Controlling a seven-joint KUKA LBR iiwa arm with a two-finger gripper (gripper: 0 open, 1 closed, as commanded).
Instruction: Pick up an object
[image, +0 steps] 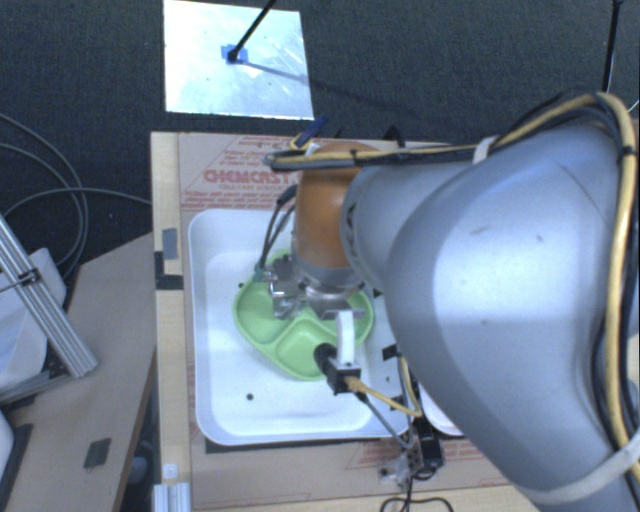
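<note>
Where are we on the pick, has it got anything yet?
Done: the arm has reached into the left white bin and the wrist sits low over the green sectioned dish. In hand: nothing I can confirm; the wrist hides the fingers. Left: a confirmed grasp and the lift, since the dish lies on the bin floor.

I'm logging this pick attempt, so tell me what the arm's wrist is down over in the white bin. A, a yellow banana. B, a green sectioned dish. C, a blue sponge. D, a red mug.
B: the wrist hangs over a light green sectioned dish lying in the white bin, with its curved rim and dividers showing around the arm.
</note>
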